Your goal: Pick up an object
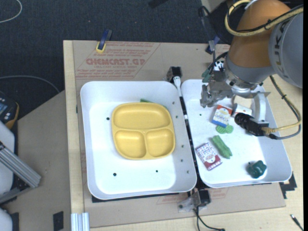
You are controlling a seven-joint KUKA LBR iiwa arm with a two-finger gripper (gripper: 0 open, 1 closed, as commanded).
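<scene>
Two shallow white bins sit side by side on the bench. The left bin (96, 143) holds a yellow divided tray (143, 130) with three compartments, lying flat near the middle; a sliver of something green (146, 100) peeks out from behind the tray's far edge. The right bin (274, 153) carries several small things: a red and white packet (208, 156) near its left wall, a green pod-shaped piece (222, 146) just beside that packet, a dark green lump (256, 168) toward the near right corner, and a small red, white and blue carton (222, 115) resting partly on a light green disc (225, 128). The gripper (210, 96) hangs low over the far part of the right bin, close beside the carton, and nothing shows between its fingers; how far they are spread I cannot tell
</scene>
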